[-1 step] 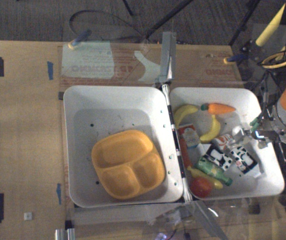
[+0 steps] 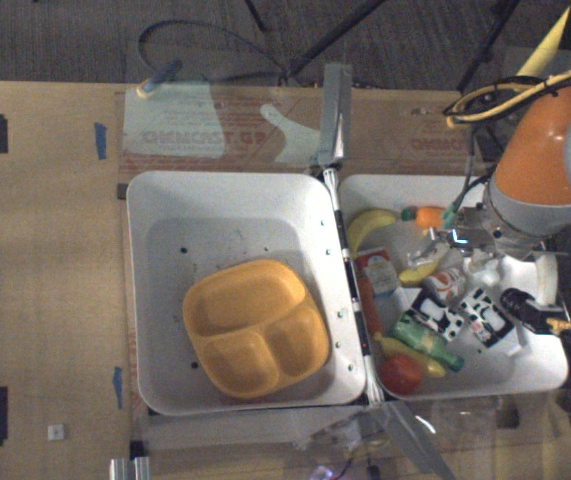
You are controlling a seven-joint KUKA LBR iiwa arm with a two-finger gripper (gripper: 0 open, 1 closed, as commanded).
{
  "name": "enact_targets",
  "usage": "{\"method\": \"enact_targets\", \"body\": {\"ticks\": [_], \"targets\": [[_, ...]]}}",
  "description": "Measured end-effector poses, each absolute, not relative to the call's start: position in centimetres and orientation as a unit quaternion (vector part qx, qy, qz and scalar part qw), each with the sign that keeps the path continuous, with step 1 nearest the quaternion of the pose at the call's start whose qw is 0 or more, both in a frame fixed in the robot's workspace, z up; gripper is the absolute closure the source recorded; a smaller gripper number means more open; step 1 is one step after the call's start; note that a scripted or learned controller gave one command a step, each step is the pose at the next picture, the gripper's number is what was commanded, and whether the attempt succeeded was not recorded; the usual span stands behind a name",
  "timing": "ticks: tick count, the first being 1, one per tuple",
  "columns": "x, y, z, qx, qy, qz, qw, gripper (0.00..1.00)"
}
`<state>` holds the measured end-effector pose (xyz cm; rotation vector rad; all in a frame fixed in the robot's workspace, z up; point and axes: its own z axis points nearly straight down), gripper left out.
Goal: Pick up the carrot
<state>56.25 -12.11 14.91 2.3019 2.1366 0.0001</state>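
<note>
Two white bins sit side by side on the bench. Nearest the bottom of the left bin (image 2: 155, 268) lies one yellow plate (image 2: 255, 326) with three little sections. It is flat on the bin floor, and the sections hold nothing.

At the near edge of the right bin (image 2: 545, 363) sits one red tomato (image 2: 399, 373). Just beside it lies one green bottle (image 2: 427, 341), tilted, and a bit of something yellow pokes out under it. A little farther back is one black and white checkered box (image 2: 457, 316), lying flat. One red packet (image 2: 373, 286) leans along the wall between the two bins.

Farther back, one big yellow banana (image 2: 368, 225) curves in the far left corner of the right bin. A smaller yellow piece (image 2: 420, 268) lies near the middle, close to the gripper.

The carrot (image 2: 427, 216) is orange with a bit of green. It lies at the far wall of the right bin, just to the right of the banana.

The gripper (image 2: 462, 243) hangs low over the toys, near the carrot but not on it. I cannot tell if it is spread apart or pressed together, and I see nothing held in it.
</note>
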Motion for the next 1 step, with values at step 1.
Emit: {"method": "enact_targets", "body": {"ticks": [1], "targets": [[53.38, -10.74, 22.61, 0.69, 0.724, 0.0009, 0.001, 0.0]]}}
